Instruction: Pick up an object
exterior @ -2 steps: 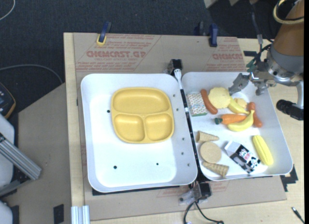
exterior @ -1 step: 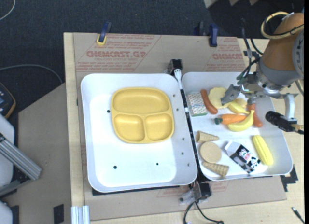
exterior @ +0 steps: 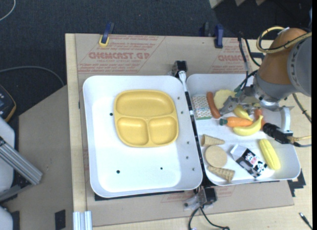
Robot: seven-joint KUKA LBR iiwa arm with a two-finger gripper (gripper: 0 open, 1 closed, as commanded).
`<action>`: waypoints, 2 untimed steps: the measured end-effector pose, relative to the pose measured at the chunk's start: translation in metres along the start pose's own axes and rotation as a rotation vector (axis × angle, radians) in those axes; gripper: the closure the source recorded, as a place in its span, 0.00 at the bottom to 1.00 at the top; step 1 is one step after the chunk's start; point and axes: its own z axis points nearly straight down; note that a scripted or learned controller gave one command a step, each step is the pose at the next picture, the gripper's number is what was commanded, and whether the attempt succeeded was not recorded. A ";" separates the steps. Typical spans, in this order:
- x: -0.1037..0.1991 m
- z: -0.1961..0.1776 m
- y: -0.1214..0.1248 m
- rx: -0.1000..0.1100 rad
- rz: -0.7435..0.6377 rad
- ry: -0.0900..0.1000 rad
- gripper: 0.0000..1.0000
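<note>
The right bin holds several toy foods: a red sausage, a pale yellow fruit, an orange carrot, a banana, a corn cob, a round cookie, two cones and a checked cracker. My gripper is low in this bin's upper part. It sits just right of the sausage, below the pale fruit and above the carrot. I see nothing held in it.
A yellow divided plate lies in the left bin. A black-and-white packet lies between the cookie and the corn. The arm's grey and orange wrist hangs over the right bin's far right corner.
</note>
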 end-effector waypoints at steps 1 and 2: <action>-0.001 -0.015 0.002 -0.008 0.001 -0.002 1.00; 0.000 -0.077 0.008 -0.013 -0.001 -0.004 1.00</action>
